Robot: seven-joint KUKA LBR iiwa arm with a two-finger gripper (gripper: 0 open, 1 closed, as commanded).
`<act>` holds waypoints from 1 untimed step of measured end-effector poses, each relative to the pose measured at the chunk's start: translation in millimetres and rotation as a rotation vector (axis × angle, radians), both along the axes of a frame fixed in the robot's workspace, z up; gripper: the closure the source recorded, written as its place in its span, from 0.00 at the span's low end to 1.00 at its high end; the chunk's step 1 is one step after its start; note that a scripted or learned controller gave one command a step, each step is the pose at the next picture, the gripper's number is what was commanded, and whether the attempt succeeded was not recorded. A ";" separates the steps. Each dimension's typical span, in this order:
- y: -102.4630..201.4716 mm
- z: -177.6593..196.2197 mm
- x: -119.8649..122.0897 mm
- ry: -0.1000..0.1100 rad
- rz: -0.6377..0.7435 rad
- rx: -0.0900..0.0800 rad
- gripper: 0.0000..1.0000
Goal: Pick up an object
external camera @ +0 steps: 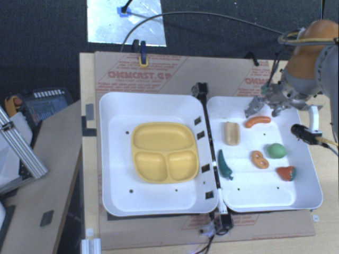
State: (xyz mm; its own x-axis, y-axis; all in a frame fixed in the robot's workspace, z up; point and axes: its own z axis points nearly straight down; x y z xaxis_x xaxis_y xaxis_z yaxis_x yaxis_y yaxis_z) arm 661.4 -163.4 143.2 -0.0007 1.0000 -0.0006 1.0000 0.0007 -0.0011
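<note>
- Farthest to my gripper's left sits the left white bin [114, 110], well apart from me.
- A yellow divided tray [161, 151] lies in the middle of that bin, with one long compartment at the back and two smaller ones in front.
- A black divider strip [208, 142] runs between the two bins, still to my left.
- The right white bin [302, 194] lies under and in front of my gripper.
- A dark green pepper-shaped toy [224, 164] lies in this bin just beside the divider, well in front of my fingers and to their left.
- A tan bread-like block [231, 133] lies a little behind the green toy, near my gripper, in front of it and to its left.
- My gripper [266, 106] hangs over the back part of the right bin, its two grey fingers spread apart with nothing between them.
- An orange-red sausage toy [257, 121] lies just in front of my fingertips; I cannot tell if they touch it.
- An orange pretzel-shaped toy [259, 159] lies further in front of me, about midway down the bin.
- A green round toy [276, 150] sits just to the right of the pretzel.
- A red strawberry-like toy [286, 173] with a green top lies nearest the bin's front right part, well apart from my gripper.
</note>
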 end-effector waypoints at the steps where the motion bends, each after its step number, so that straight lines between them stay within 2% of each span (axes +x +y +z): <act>1: 0.4 -51.3 -0.1 0.002 0.002 0.001 0.00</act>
State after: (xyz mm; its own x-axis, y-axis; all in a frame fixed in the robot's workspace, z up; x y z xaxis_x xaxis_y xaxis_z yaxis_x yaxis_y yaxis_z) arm 661.3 -163.1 91.8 -0.0027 1.0000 0.0000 1.0000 0.0027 -0.0029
